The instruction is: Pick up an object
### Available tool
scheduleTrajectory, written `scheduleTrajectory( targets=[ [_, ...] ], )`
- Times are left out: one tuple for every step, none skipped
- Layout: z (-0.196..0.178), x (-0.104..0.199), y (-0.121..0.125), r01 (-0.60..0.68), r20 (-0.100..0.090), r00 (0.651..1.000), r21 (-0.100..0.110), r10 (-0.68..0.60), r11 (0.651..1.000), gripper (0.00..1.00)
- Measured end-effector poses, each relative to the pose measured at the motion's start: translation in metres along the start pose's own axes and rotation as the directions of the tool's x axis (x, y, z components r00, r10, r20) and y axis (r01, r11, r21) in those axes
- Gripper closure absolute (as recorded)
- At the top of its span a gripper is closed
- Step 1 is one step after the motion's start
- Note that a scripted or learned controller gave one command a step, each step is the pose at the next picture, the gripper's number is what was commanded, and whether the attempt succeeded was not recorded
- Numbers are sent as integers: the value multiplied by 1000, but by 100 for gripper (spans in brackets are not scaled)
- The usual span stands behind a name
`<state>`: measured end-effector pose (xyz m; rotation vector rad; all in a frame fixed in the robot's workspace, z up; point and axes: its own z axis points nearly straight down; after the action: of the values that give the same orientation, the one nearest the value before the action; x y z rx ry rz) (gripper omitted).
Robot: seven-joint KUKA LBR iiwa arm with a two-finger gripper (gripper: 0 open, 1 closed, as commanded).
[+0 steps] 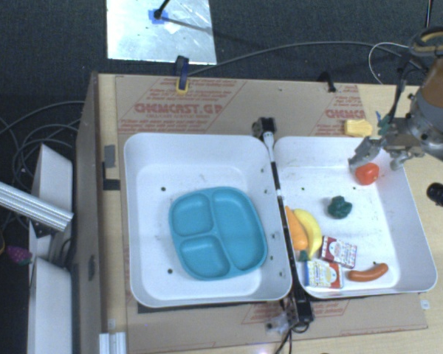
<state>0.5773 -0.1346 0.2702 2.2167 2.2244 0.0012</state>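
In the right bin [399, 198], round red-orange tomato [367, 173], metal jaws above, grip unclear

Divided tray [218, 231] in the left bin [144, 161]; toy foods [340, 207] in the right bin [410, 220]

Seen from above at a slant: left bin [144, 198] holding a blue divided tray [217, 231] near its middle. In the right bin [410, 220], banana [308, 229] against the left wall, cartons [331, 262] and sausage [367, 272] along the front edge, green piece [340, 207] mid-bin, red tomato [367, 172] near the back-right corner, just beneath the gripper [380, 155].
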Motion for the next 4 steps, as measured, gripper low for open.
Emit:
scheduleTrajectory(
  targets=[
    [171,-1,-47,-3,-1,1000,5,3,1000,0],
    [153,-73,4,-3,2,1000,-3,3,1000,0],
    [186,-71,67,0,0,1000,0,0,1000,0],
    [186,-72,39,-1,1,1000,-1,1,1000,0]
  ],
)
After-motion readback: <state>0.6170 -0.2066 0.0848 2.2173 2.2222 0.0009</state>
